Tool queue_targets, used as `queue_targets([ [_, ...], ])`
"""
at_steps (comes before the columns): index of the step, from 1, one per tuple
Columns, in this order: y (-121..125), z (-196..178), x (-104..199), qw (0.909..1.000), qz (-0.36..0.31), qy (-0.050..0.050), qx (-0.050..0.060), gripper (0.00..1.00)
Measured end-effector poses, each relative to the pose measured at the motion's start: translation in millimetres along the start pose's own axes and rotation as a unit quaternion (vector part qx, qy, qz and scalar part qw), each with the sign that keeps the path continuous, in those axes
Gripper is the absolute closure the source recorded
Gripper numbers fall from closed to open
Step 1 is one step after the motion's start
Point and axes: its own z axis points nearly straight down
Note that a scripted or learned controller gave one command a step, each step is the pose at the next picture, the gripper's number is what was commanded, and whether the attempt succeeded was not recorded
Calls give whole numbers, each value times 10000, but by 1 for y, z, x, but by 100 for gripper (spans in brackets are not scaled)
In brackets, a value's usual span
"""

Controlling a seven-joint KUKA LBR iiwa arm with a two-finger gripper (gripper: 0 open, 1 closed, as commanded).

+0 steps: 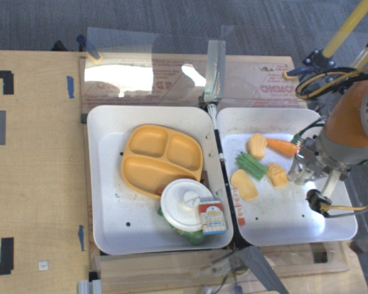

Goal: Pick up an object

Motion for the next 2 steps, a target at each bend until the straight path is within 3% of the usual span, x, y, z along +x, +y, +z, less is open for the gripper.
queue_targets([
  [1, -70, -31, 8, 9975, 698, -14, 62, 100],
  [2, -91, 0, 35, 9850, 1728, -18, -6, 100],
])
